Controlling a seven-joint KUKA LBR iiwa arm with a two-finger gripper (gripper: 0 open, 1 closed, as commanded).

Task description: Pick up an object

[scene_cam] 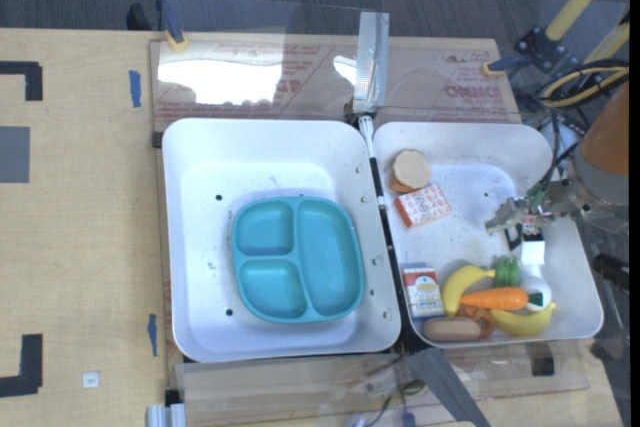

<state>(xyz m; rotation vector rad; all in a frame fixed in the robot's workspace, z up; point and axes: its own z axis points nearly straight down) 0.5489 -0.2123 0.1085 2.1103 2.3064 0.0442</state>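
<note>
Now end effector low over right bin, above carrot

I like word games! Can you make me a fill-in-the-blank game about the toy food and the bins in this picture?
1. The blue tray with three sections sits in the ____ bin.
2. The orange carrot lies between two yellow ____.
3. The round bun lies in the right bin, just above the red and white ____.
4. The robot's hand reaches into the ____ bin.

Missing words: left; bananas; box; right
</note>
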